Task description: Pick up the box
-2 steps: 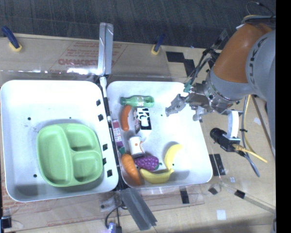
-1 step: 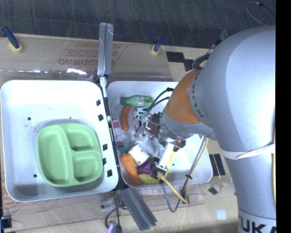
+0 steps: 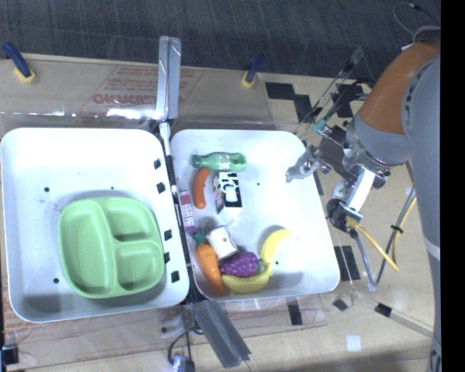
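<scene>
Nearest us, in the right bin [image 3: 314, 231], we see a banana [image 3: 265, 260], grapes [image 3: 240, 265] and a carrot [image 3: 209, 263]. Beyond them lies the box [image 3: 228, 190], its black-and-white print unreadable. The gripper [image 3: 302, 169] hovers at the bin's right rim; we cannot tell its state.

The grey KUKA arm with its orange band [image 3: 394, 84] reaches in from the upper right of the frame, its wrist bent toward the centre right, where the metal two-finger gripper [image 3: 301, 169] hangs, pointing left, with nothing visible between its fingers.
</scene>
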`<action>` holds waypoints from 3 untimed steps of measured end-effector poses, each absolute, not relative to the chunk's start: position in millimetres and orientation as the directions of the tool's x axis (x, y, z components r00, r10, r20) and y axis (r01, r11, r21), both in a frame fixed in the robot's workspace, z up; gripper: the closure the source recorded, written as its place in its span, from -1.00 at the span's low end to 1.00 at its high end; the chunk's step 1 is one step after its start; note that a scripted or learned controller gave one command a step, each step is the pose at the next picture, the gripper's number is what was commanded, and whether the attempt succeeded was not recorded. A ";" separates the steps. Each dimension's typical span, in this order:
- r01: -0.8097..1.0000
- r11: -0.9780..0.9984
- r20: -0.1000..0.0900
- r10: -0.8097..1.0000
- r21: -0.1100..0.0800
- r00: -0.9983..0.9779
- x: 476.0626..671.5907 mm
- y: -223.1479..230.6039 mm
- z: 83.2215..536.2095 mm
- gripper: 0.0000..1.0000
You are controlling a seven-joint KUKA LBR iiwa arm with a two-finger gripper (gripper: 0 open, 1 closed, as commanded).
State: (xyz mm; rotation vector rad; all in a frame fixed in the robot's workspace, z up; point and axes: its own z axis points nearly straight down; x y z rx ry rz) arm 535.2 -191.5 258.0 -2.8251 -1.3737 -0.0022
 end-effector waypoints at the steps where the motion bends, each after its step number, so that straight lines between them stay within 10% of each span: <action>1: 0.840 -0.543 -0.002 0.840 -0.007 0.543 475.5 -65.2 190.0 -1.00; 2: 0.760 -0.650 -0.001 0.760 -0.003 0.650 490.0 -55.1 260.9 -1.00; 3: 0.766 -0.643 -0.003 0.766 -0.008 0.643 490.0 -53.9 269.5 1.00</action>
